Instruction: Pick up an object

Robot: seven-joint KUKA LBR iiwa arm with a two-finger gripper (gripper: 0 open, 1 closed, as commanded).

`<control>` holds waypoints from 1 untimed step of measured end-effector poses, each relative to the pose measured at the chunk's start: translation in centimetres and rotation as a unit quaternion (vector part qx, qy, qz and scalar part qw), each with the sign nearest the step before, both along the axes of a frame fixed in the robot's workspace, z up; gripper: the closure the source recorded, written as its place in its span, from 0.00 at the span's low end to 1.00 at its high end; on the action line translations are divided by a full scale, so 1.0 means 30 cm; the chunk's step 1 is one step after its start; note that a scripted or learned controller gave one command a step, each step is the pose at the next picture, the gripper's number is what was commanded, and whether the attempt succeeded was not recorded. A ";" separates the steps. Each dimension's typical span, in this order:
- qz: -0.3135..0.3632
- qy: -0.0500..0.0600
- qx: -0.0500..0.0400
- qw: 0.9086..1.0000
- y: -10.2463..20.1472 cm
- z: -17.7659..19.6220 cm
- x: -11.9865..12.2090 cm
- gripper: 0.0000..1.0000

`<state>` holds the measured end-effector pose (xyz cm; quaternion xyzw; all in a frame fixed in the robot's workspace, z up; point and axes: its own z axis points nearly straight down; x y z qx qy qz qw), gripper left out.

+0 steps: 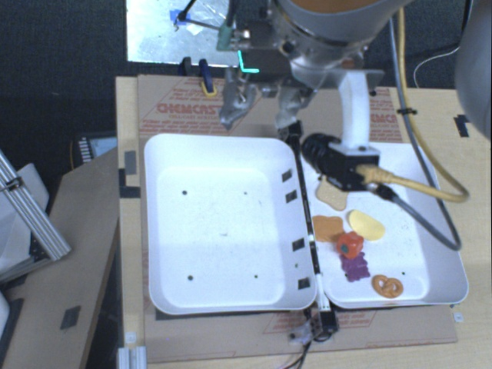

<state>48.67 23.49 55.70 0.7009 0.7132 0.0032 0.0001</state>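
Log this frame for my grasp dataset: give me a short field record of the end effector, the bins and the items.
end effector: raised over the far rim of the left bin, fingers apart, nothing between them
left bin: white, shallow
right bin: holds all the items, near its left side
items: tan piece, orange piece, yellow piece, red piece, purple piece, pretzel
pick status: not yet done
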 end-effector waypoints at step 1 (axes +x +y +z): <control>0.000 0.000 0.000 1.000 0.000 0.000 0.000 0.00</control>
